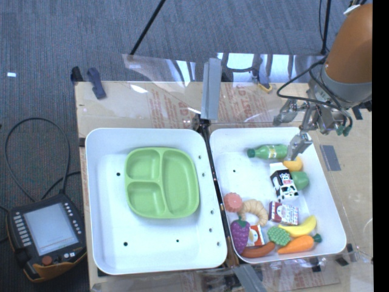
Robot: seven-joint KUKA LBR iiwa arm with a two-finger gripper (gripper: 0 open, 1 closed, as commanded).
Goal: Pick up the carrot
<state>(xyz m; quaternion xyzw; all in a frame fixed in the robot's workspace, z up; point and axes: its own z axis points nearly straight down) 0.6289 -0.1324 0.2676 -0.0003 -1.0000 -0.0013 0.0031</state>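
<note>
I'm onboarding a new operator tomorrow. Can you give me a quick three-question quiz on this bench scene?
1. True or false: the orange toy carrot with a green top lies in the right-hand white bin.
2. What sits in the left-hand white bin?
A. a purple toy
B. a green three-compartment plastic plate
C. a bottle
3. Which item is nearer the two-finger gripper: the green plastic bottle or the carrot?

Key: 1 true; 2 B; 3 the green plastic bottle.
</note>
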